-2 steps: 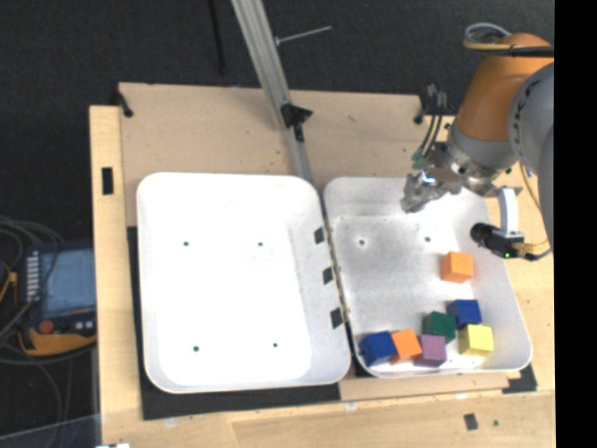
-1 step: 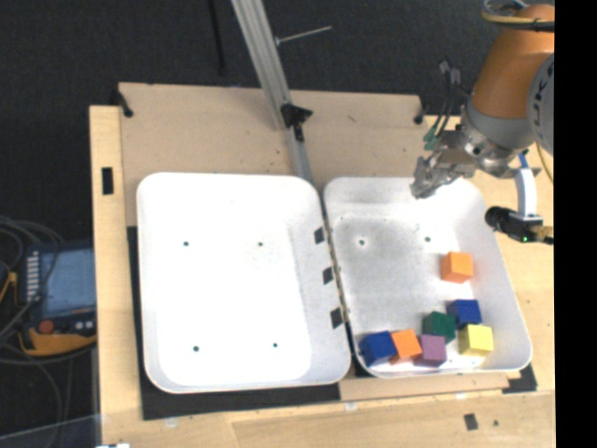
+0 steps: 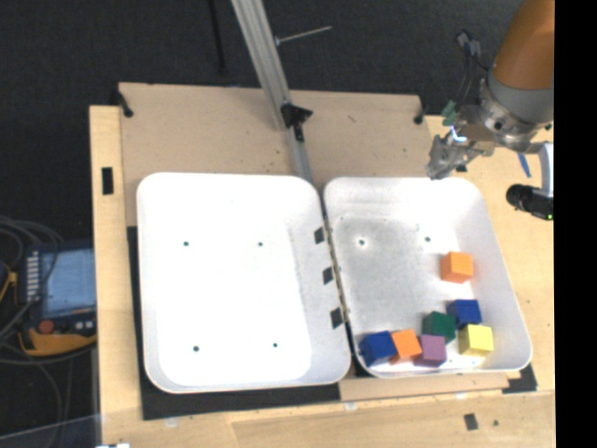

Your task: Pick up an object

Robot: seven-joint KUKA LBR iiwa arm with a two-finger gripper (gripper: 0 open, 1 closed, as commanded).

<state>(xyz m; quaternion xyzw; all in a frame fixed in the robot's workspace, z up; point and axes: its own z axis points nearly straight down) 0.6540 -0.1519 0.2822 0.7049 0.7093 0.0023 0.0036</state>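
Note:
The right bin [image 3: 485,222] holds several small blocks. An orange block [image 3: 457,266] lies alone toward its right side. Along the near edge sit a blue block [image 3: 378,346], an orange block [image 3: 407,343], a purple block [image 3: 433,349], a dark green block [image 3: 438,325], a dark blue block [image 3: 465,312] and a yellow block [image 3: 478,339]. My gripper [image 3: 442,161] hangs over the far right corner of that bin, well away from the blocks. Nothing shows between its fingertips.
The left bin [image 3: 149,250] lies beside the right one. A slanted metal pole [image 3: 266,59] rises from behind the gap between the bins. A handheld controller [image 3: 56,297] with cables rests off the bench at the left.

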